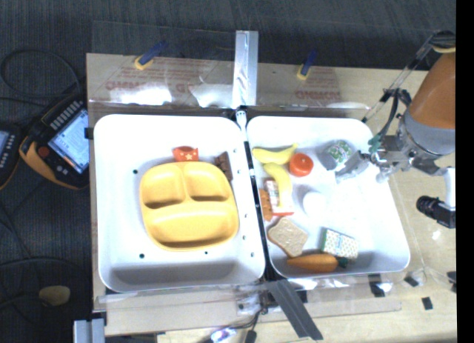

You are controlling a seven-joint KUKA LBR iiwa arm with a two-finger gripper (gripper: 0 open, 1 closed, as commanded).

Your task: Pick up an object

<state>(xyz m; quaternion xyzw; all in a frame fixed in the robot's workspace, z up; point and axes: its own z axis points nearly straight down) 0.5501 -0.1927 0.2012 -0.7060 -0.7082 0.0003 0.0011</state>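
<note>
Dark carpet is surrounding the bench [426, 271]; nearest, a carrot [312, 263] is lying in the right bin [392, 224]. Farther, the end effector [354, 167] is hovering beside a green-white ball [339, 152]; I cannot tell its opening. Approach seems underway; descent next.

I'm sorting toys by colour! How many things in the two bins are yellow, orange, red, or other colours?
Yellow: 2, divided plate, banana
Orange: 1, carrot
Red: 2, tomato, small red piece
Other colours: 6
Total: 11, though some small ones are hard to tell.
</note>
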